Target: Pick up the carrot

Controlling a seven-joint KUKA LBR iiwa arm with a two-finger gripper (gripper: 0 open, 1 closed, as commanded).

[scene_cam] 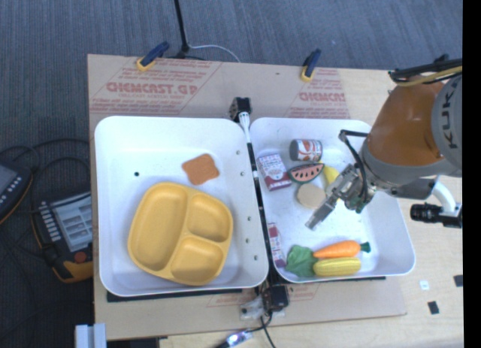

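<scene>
Jaws hang over the right bin [391,211], pointing down-left toward its middle; whether they are apart or together cannot be told from this angle, nothing seen between them. Gripper [319,217] sits above bare bin floor, apart from the carrot.

Near edge first: carrot [337,249] lies flat in the right bin's near part, orange, green stub end toward the right. Touching it on the near side, a yellow corn cob [337,267]. Just left of both, a green leafy piece [300,261]. A small red-and-white packet [272,234] lies against the bin's left wall.

Left bin [120,151], near part: yellow divided plate [180,231], three compartments, nothing in them.

Mid depth, right bin: pale round piece [308,196] just beside the gripper body, yellow piece [331,175] next to it, watermelon slice [306,171] touching the pale piece's far side. Red-and-white carton [272,170] left of the slice. Left bin, mid: orange flat piece [201,168] just beyond the plate, apart from it.

Farther: small can [306,149] on its side near the right bin's far wall.

Arm [409,140] comes in from the right, orange band over the bin's right edge.

Far: cardboard-topped table [165,87] with red print, two clamps [152,55] on its far edge, black pole [177,8] rising behind.
</scene>
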